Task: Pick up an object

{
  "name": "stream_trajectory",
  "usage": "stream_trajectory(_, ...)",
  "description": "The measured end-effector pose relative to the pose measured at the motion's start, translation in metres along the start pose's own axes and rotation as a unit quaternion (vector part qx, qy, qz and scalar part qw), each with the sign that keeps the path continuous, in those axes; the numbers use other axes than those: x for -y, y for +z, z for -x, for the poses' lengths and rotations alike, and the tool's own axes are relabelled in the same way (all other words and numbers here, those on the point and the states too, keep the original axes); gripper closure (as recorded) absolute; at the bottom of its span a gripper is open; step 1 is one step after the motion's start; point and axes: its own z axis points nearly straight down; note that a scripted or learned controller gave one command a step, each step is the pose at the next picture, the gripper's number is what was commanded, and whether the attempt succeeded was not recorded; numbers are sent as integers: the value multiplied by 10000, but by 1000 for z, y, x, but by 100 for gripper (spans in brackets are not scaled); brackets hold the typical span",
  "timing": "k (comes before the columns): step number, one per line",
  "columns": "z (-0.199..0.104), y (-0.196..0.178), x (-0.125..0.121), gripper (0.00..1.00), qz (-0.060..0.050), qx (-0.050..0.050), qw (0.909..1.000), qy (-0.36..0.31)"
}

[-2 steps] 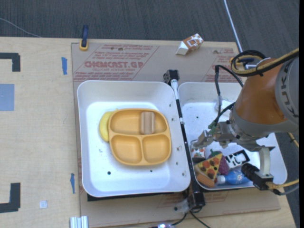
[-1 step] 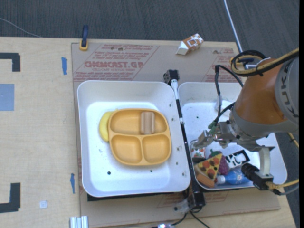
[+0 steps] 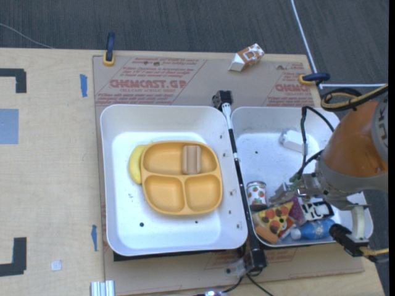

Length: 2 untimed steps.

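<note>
From the overhead camera I see two white bins side by side on the bench. The left bin carries an orange tray with three compartments, sitting near its middle. A tan hot dog lies in the tray's upper compartment, toward 1 o'clock of the tray's centre. A yellow piece pokes out from beneath the tray at 9 o'clock, touching its rim.

The right bin has the clutter. My arm comes in from 3 o'clock, orange band showing, and the gripper hangs low over the bin's lower half. I cannot tell how it stands — the wrist and cables hide that part, and I see nothing clearly caught in it.

Just beside the gripper at 9 o'clock stands a small can with a red and white label. At 7 o'clock from the gripper lies a pizza slice, against the bin's lower wall. A blue bottle lies at 5 o'clock, next to the pizza slice. A white block rests well apart at 12 o'clock, in the bin's upper part.

Beyond the bins, at 12 o'clock on the board, a small carton lies tipped over.
</note>
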Motion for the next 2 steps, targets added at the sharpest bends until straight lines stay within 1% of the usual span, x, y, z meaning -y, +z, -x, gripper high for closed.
stream_trajectory(1,-7,24,-3,0,66,48,10000,21)
stream_trajectory(2,-5,12,-5,100,116,82,9999,31)
